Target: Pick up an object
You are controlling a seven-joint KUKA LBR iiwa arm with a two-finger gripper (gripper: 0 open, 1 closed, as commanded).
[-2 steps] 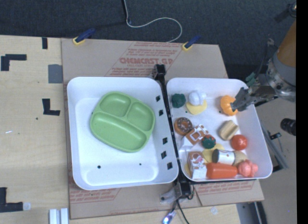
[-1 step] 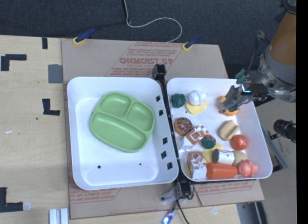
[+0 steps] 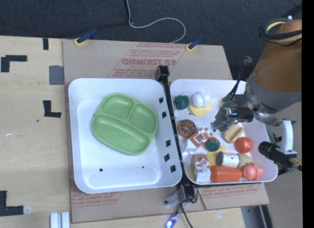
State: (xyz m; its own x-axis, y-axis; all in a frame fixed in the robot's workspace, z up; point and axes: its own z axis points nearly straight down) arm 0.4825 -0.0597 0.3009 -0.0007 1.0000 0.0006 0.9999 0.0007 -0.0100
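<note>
The right bin (image 3: pixel 222 83) holds several toy foods: a dark green piece (image 3: pixel 182 102), a white and yellow piece (image 3: pixel 199 103), a brown donut (image 3: pixel 187 127), a red tomato (image 3: pixel 243 145), a tan bread piece (image 3: pixel 233 133), an orange carrot (image 3: pixel 225 174) and a pink piece (image 3: pixel 252 171). My gripper (image 3: pixel 222 120) hangs low over the middle of this bin, just left of the bread piece and above a small green piece (image 3: pixel 212 145). Nothing shows between its dark fingers.
The left bin (image 3: pixel 81 124) holds a green divided plate (image 3: pixel 124 123). A black divider (image 3: pixel 169 119) runs between the bins. The arm's orange band and grey body (image 3: pixel 279 75) cover the right bin's far right corner. Cardboard lies under both bins.
</note>
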